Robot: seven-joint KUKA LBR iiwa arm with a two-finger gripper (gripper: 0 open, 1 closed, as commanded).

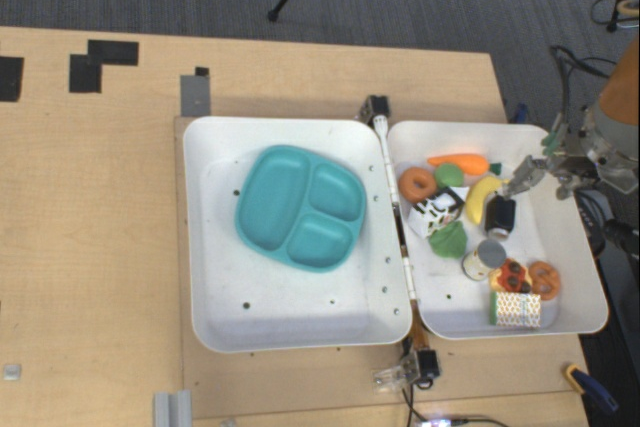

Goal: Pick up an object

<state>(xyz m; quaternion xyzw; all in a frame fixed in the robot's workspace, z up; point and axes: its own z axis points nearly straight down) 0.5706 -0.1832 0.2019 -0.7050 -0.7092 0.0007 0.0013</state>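
The likeliest thing for us to pick was the banana (483, 198), lying in the right bin (572, 245) among a crowded heap, with a dark cylinder (500, 215) touching it on the side toward the arm. Around it we saw a carrot (458, 161) toward the far wall, a green piece (449, 175) just beside the carrot, a brown donut (416, 184), a black-and-white spotted toy (438, 208), a green leaf-like piece (449, 239), a grey round tin (483, 258), a pretzel (545, 276) and a patterned box (517, 309) near the bin's front corner. Our tool (527, 173) hung low over the bin's right part, just beside the banana's upper end and the dark cylinder; we could not tell how its jaws stood, and we saw nothing between them. We judged the grasp not yet made. The crowding was the main risk: coming down there, the tool could have landed on both the banana and the cylinder, nudged one aside or closed on an edge and let it slip. The banana's curved skin could also have rolled out of a pinch. The left bin (215, 315) held a teal divided tray (300, 206), and both bins sat on the wooden surface (90, 245).
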